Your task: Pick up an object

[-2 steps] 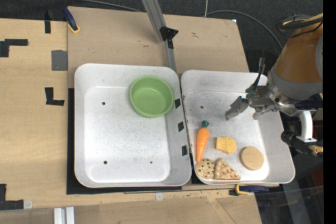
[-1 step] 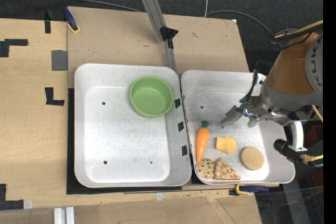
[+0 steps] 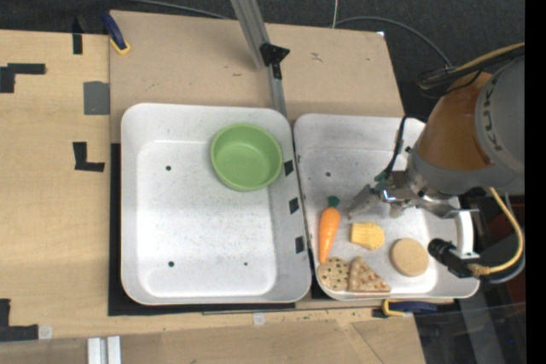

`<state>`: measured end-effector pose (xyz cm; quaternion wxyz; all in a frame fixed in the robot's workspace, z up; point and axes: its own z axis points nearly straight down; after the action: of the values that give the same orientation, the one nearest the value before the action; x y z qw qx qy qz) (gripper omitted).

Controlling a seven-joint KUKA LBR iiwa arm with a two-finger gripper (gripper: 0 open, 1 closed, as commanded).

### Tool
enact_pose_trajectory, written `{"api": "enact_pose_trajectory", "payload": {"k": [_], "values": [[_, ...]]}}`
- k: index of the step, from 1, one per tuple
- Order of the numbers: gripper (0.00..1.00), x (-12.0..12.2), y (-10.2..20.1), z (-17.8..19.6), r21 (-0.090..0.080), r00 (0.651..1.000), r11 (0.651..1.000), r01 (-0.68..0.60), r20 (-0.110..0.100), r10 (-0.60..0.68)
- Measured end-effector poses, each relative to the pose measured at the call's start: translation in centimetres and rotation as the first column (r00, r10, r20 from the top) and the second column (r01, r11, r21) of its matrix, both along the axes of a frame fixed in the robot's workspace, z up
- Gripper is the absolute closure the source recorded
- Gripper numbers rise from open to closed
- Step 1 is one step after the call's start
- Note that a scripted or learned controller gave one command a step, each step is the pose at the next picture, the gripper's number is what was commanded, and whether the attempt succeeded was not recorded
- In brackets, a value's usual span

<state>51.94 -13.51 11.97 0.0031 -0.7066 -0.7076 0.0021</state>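
While the jaws [image 3: 368,200] hang over the right bin [image 3: 358,141], their state indiscernible, the yellow block [image 3: 367,235] lies just below them, beside the carrot [image 3: 328,233].

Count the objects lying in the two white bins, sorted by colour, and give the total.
Green: 1, the bowl
Orange: 1, the carrot
Yellow: 1, the yellow piece
Tan or brown: 3, the round piece, the cookie, the wedge
Total: 6

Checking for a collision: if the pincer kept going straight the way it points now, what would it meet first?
The pincer points left and down over the right bin. Probably the carrot or the bin floor beside it comes first; depth is unclear from this single view.
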Motion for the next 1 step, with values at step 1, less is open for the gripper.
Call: {"api": "enact_pose_trajectory", "payload": {"k": [1], "values": [[1.0,0.08,0.03,1.22,0.0,1.0,1.0,-0.002,0.003,0.002]]}}
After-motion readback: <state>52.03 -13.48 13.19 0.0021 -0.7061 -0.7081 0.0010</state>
